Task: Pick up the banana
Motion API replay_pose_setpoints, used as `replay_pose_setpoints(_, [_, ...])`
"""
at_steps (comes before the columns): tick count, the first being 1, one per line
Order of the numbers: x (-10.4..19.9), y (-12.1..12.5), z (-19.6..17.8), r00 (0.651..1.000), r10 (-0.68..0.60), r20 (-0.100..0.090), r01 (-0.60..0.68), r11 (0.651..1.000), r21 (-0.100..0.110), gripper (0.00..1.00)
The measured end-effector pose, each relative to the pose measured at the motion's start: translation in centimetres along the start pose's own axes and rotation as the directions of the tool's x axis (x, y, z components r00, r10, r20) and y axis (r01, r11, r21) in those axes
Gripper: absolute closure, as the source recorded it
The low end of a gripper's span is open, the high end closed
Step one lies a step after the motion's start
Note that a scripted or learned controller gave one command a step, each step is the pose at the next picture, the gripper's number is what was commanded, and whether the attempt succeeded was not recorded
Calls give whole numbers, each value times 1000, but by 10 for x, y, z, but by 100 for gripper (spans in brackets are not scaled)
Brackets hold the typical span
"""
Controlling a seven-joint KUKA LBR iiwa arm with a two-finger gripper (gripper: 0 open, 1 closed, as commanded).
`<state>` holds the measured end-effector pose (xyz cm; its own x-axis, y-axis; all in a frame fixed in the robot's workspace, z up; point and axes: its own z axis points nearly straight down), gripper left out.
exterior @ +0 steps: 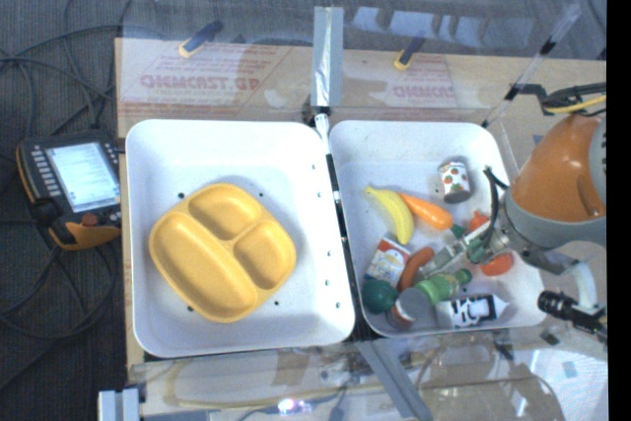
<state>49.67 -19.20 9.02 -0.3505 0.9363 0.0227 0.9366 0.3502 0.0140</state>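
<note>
The gripper [461,256] hangs low over the right bin [493,145], among the clutter near its right edge; how it is set cannot be told from this slant. The left bin [148,143] carries a yellow divided plate [223,251]. The banana [391,213] is a plain yellow, gently curved, lying slantwise near the right bin's left wall, apart from the gripper and up-left of it. Just beside the banana lies an orange carrot [427,210], and a small carton [388,262] sits below it.
</note>
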Motion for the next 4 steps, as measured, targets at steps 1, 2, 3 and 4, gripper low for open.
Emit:
replay_pose_setpoints(1, [48,69,-70,985,172,25,-172,985,11,0])
replay_pose_setpoints(2, [62,96,2,997,-76,29,76,997,2,0])
replay_pose_setpoints(3, [64,64,-7,948,-318,19,317,948,21,0])
replay_pose_setpoints(4, [47,112,2,968,-249,26,249,968,11,0])
